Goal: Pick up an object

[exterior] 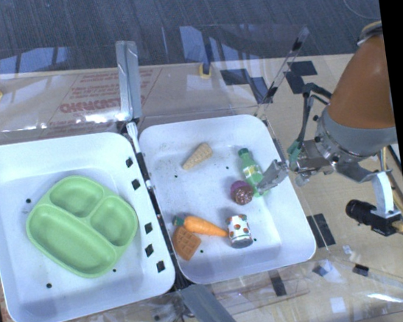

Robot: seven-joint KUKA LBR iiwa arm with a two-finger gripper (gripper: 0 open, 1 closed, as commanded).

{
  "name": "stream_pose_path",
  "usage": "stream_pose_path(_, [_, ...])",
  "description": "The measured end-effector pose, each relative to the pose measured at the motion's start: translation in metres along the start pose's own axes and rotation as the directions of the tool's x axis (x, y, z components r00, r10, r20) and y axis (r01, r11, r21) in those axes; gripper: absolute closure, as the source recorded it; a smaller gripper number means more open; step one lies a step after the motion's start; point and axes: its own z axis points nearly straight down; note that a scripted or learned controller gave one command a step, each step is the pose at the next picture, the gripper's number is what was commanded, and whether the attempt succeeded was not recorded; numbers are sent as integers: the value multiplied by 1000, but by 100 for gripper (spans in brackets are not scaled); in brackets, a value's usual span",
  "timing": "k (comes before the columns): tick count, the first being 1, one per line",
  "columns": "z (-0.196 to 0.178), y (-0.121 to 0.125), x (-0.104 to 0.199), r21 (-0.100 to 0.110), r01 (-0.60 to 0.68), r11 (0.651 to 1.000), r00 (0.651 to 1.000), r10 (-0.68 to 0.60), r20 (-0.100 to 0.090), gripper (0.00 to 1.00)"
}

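Grey two-finger gripper at right bin's right wall, fingers' state cannot tell; small green plastic bottle lies just beside its tip, dark red round fruit below-left; orange carrot, waffle, cone well apart; green divided plate in left bin.

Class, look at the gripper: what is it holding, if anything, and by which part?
Nothing visibly. The gripper sits by the green bottle and purple ball; no object shows between its fingers.
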Motion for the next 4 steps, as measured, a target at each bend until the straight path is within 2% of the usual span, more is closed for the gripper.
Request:
stream_pose_path(1, [110, 55, 3, 2, 90, 996, 996, -90, 0, 0])
stream_pose_path(2, [163, 105, -16, -20, 72, 997, 997, -73, 0, 0])
stream_pose_path(3, [151, 107, -16, -24, 77, 997, 997, -77, 3, 100])
stream_pose_path(4, [70, 101, 36, -2, -295, 956, 956, 295, -1, 100])
